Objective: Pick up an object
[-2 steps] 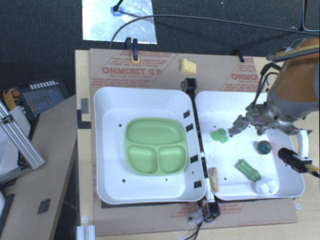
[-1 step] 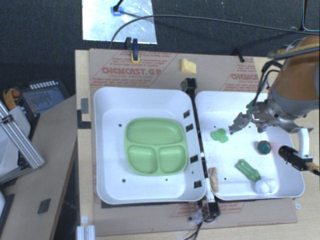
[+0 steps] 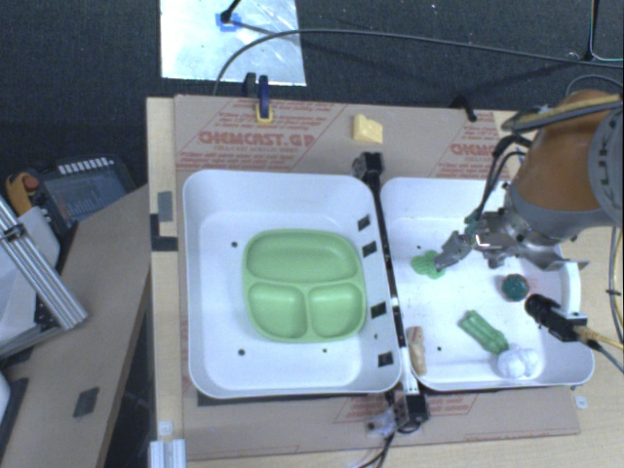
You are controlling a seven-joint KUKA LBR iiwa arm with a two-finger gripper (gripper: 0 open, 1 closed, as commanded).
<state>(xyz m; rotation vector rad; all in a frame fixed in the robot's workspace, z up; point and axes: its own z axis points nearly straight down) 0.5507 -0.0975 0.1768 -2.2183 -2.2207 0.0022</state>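
Note:
The right bin (image 3: 419,208) holds several small objects. A small green lump (image 3: 425,264) lies near its left wall. A dark teal ball (image 3: 514,286) sits toward the right, a long green piece (image 3: 485,331) lies near the front, and a white crumpled object (image 3: 518,364) rests in the front right corner. A tan stick-like piece (image 3: 416,349) lies at the front left, against the divider. My gripper (image 3: 453,253) hangs low in the right bin, its tip just right of the green lump and touching or nearly touching it.
In the left bin (image 3: 210,261) sits a green divided plate (image 3: 302,285). A yellow block (image 3: 368,129) lies on the cardboard behind the bins. The grey arm with its orange band (image 3: 565,164) covers the right bin's far right corner. Cables run along the bin's right side.

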